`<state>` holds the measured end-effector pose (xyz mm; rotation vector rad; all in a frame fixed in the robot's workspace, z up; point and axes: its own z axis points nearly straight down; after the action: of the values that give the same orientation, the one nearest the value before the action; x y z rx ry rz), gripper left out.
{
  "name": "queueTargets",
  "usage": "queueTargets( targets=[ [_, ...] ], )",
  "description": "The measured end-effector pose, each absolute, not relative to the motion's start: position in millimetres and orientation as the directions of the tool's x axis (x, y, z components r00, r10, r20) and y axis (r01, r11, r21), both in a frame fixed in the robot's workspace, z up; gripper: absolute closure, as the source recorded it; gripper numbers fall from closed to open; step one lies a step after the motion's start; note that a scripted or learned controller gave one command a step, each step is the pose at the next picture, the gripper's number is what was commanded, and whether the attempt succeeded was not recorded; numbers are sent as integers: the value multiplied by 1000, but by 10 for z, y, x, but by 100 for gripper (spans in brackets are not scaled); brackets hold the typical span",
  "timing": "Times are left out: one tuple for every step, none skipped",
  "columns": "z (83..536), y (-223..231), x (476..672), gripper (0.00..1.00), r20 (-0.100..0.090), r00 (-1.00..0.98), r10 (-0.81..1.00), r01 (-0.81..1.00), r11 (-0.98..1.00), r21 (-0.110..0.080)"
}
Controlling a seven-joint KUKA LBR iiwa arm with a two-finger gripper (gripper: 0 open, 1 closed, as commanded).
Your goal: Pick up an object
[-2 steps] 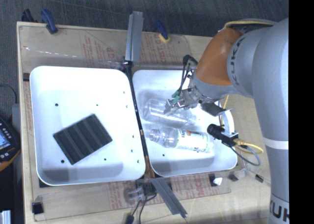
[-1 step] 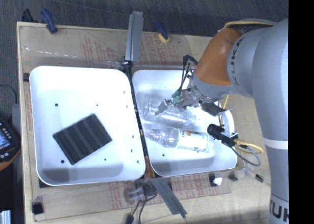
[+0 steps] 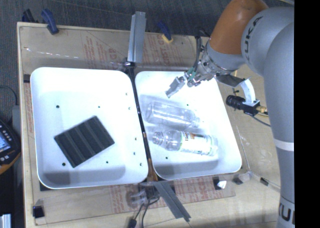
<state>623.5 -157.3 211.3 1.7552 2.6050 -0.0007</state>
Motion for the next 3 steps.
queueTargets(
  targets=[
    [2243, -1277, 6155, 0, 2, -351, 936, 936, 351, -4],
    [1548, -1892, 5712, 0, 1, -232, 973, 973, 232, -3],
    [1156, -2101, 5493, 0, -2, -323, 947, 947, 323, 2]
  ],
)
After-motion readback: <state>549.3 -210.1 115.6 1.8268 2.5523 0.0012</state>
